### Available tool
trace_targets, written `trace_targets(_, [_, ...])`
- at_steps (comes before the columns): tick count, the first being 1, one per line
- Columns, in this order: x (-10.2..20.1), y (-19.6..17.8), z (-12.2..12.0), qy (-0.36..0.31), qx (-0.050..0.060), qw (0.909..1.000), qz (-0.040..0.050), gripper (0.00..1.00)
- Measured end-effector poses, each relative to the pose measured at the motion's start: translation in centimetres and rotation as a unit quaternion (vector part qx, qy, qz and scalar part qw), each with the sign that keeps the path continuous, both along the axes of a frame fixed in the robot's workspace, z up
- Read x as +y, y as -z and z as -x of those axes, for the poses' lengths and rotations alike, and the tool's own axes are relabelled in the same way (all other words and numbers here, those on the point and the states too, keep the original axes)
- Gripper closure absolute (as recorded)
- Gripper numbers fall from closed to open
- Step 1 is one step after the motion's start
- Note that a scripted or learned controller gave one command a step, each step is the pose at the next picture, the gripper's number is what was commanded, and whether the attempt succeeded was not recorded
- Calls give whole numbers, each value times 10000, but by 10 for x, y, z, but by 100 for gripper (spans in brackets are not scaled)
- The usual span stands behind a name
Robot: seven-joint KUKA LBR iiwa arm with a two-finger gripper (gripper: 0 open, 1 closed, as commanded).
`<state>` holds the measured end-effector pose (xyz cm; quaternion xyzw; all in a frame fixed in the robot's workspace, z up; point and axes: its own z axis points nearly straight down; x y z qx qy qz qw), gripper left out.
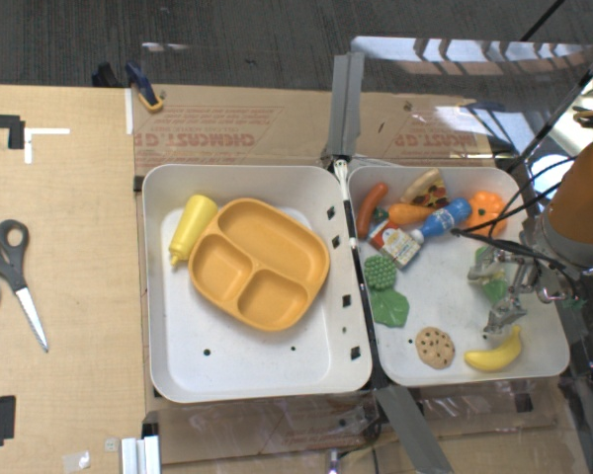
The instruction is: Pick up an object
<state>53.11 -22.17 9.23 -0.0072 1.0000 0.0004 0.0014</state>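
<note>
You see the gripper [502, 309] low in the right bin [544, 363], just above the banana [495, 354]; its grip state can't be told.

Glossy plastic orange tray [259, 263], smooth white bins [178, 363], metal scissors [20, 279]

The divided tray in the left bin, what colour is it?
Yellow-orange all over, plain; the tray shows clearly in the camera view.

L bin [178, 363]: yellow tray [260, 263], yellow bottle [191, 225] beside it. R bin [445, 373]: hand [501, 299] just above banana [496, 354]; cookie [435, 347], green leaf [388, 308], carrot [410, 214]. Surface [59, 363]: scissors [18, 276].
</note>
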Motion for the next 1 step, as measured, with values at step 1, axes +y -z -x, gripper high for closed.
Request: trace_targets(1, [0,-11,-2,-12,-31,10000,8,100])
